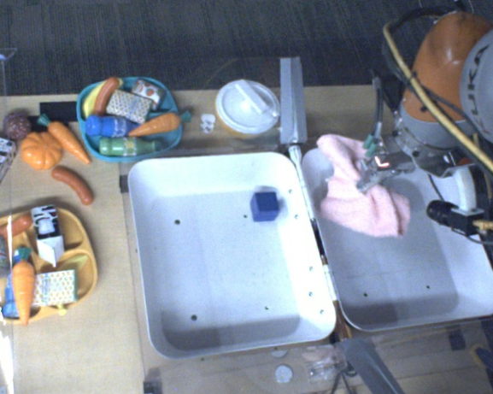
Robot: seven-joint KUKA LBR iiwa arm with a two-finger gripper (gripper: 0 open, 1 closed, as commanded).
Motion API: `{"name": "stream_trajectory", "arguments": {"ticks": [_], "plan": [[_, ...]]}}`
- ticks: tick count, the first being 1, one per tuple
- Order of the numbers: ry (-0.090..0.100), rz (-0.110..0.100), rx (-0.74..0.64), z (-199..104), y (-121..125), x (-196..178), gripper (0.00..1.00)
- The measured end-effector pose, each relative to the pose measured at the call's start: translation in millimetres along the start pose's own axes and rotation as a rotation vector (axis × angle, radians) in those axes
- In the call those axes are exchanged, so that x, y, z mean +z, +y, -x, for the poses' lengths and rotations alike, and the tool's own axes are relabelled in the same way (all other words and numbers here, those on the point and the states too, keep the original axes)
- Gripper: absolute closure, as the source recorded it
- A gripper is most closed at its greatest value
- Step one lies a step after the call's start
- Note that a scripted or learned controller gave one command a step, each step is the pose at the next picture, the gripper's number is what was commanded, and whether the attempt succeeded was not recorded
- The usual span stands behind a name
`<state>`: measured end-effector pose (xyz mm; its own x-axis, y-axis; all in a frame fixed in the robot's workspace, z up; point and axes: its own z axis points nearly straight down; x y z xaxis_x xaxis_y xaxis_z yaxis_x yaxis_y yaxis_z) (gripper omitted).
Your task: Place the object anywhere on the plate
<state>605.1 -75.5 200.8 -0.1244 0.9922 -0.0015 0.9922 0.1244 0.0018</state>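
Note:
A small blue cube (265,205) lies in the left white bin (196,308), toward its upper right. A crumpled pink cloth (360,201) lies in the upper left of the right bin (427,296). My gripper (373,169) is low over the cloth's upper right part and seems to touch it. A blue plate (96,145) heaped with toy food stands on the bench beyond the left bin. Left of the bins, a yellow plate (84,249) holds more toy food.
A white lidded bowl (247,106) stands behind the bins near a grey upright post (290,102). A toy pumpkin (40,151), a carrot (72,142) and a sausage (74,185) lie loose on the bench at left. Arm cables hang along the right bin's edge.

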Motion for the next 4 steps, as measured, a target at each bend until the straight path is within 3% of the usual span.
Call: {"name": "stream_trajectory", "arguments": {"ticks": [1,3,4], "plan": [[0.001,0.001,-0.008,-2,2,-24,1.0],[0.002,0.002,-0.815,-114,0,-18,1.0],[0.0,0.005,-1.218,-164,11,-32,1.0]]}}
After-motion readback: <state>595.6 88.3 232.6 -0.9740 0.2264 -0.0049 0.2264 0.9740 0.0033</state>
